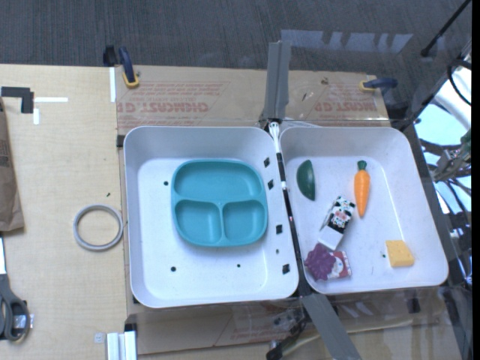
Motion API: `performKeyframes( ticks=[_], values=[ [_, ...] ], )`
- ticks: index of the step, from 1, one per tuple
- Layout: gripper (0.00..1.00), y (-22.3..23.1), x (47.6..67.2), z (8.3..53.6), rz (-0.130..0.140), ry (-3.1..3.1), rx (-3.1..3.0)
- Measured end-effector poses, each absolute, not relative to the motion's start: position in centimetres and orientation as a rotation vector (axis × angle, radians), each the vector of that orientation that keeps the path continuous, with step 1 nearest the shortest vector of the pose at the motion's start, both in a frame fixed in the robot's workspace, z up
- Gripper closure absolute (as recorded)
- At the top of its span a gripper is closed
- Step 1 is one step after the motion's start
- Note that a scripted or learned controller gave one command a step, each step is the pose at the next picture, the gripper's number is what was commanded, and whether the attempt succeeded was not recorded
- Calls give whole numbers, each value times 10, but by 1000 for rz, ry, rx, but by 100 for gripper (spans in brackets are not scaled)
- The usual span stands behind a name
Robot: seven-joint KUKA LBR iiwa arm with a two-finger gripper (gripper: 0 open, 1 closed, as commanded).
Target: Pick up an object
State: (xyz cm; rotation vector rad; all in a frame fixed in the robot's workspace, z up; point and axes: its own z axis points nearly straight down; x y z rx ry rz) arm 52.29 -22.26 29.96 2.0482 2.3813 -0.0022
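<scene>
Right white bin (420,178) holds five candidates: dark green oval piece (306,179) near the centre divider, orange plastic carrot (361,189) with its long axis running far-to-near, black-and-white cow-print carton (339,220) tilted just left of it, purple grape packet (327,263) at the near wall, yellow sponge block (400,253) standing apart toward the right wall. Left white bin (150,223) carries a teal divided plate (220,202). Tool state: cannot tell. Judgement: the sponge lies nearest the arm's entry side, with free space around it.
</scene>
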Motion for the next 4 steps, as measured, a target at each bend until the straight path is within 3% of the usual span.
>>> performKeyframes(
  ticks=[1, 2, 3, 4],
  values=[
    [0, -221, 588, 229, -5, 1888, 2512],
    [0, -209, 659, 285, -2, 1909, 2493],
    [0, -208, 659, 250, -6, 1463, 2781],
    [0, -214, 659, 247, -6, 892, 3013]
  ],
)
